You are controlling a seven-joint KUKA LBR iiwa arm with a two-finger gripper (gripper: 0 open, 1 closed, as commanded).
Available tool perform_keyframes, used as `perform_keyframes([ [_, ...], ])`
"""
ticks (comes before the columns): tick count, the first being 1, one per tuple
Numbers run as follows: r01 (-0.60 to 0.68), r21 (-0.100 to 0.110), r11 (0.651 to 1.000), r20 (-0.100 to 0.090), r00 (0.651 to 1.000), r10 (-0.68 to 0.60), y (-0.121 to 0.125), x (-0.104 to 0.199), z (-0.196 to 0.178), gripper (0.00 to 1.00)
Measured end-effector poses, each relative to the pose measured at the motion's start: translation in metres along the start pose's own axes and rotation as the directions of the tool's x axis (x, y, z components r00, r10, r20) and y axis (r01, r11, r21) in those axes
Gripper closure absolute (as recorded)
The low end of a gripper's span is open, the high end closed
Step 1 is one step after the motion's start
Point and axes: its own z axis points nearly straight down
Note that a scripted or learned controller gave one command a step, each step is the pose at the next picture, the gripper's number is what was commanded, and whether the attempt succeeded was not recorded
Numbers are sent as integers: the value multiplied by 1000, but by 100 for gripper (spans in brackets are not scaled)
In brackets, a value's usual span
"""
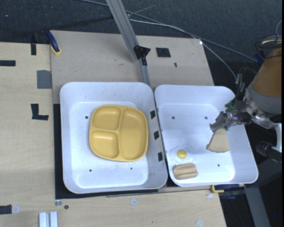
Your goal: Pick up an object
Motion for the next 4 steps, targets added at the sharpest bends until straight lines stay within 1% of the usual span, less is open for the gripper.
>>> perform_keyframes([
  [1,-1,2,1000,1,1000,1,12,56,10,100],
  [2,0,1,1000,0,1000,0,26,102,1,100],
  [3,0,2,1000,1,1000,0,43,160,10,100],
  [4,0,-1,1000,0,1000,0,68,215,2,100],
])
